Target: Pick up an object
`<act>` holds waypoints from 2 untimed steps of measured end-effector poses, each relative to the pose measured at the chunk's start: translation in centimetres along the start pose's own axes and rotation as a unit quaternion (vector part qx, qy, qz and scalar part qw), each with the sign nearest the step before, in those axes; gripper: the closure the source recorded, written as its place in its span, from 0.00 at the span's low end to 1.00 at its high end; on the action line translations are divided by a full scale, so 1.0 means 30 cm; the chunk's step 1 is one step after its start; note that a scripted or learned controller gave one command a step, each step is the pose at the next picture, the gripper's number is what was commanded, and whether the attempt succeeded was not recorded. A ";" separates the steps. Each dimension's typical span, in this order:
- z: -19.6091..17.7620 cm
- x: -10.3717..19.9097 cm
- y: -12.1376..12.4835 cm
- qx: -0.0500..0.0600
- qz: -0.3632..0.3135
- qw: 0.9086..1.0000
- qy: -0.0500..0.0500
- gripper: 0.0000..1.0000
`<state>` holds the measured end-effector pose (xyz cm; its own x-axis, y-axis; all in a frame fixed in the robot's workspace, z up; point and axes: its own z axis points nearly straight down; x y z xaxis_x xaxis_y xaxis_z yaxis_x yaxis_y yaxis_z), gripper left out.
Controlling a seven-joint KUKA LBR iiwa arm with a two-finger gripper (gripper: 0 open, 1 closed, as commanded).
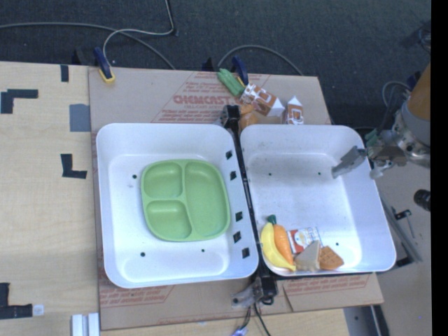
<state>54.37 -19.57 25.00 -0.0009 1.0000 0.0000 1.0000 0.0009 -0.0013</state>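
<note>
The hand [360, 158] is seen at the right bin's [364, 208] far right rim, its state untellable; the banana [269, 247] lies well apart, in the near-left corner.

a dark grey carpet floor [294, 19] lies beyond the bench's far edge, crossed by a thin cable [166, 5]. the light wood bench top [35, 208] carries a brown cardboard sheet [189, 100], clamped at its far edge.
</note>
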 end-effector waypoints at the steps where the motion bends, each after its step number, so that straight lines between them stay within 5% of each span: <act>1: 0.528 0.005 0.175 -0.001 0.000 1.000 0.000 0.00; 2: 0.498 0.006 0.174 0.000 -0.001 1.000 0.000 1.00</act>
<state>59.57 -19.37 10.05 -0.0032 1.0000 -0.0001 1.0000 0.0032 -0.0017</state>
